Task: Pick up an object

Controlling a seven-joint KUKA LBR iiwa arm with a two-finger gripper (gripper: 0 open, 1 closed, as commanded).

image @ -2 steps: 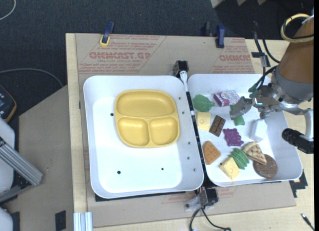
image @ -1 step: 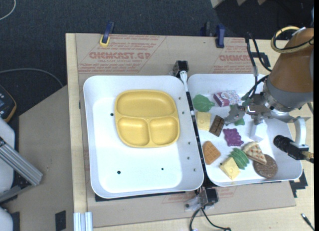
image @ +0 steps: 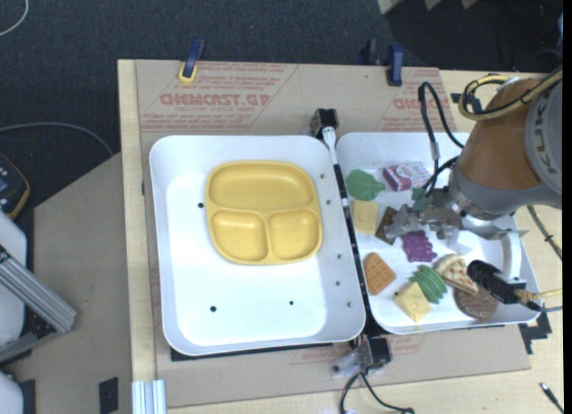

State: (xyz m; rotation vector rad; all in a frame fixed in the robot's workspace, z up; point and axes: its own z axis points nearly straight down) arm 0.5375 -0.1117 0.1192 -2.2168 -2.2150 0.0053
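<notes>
1. we see the gripper (image: 413,221) low inside the right bin (image: 444,143), among a scatter of small toy foods, the grey arm (image: 500,166) with its orange band reaching in from the right.
2. whether the pincer is apart, together or clamped on anything, we cannot tell; its metal parts blur into the clutter beneath.
3. the nearest candidate, in our judgement, is the purple grape cluster (image: 417,246), lying just below the pincer and towards the bench's front edge, touching or nearly touching it.
4. a dark brown piece (image: 388,224) sits right at the pincer's left side; which of the two it is aimed at we cannot say.
5. other pieces lie further off: a green leaf (image: 363,184) up and to the left, a yellow block (image: 365,216) left, a waffle (image: 379,273) below left.
6. the left bin (image: 183,233) holds a yellow divided plate (image: 264,210), well apart from the action.
7. we judge the coming move turns on a short drop and a clean close, with neighbours crowding both sides.
</notes>
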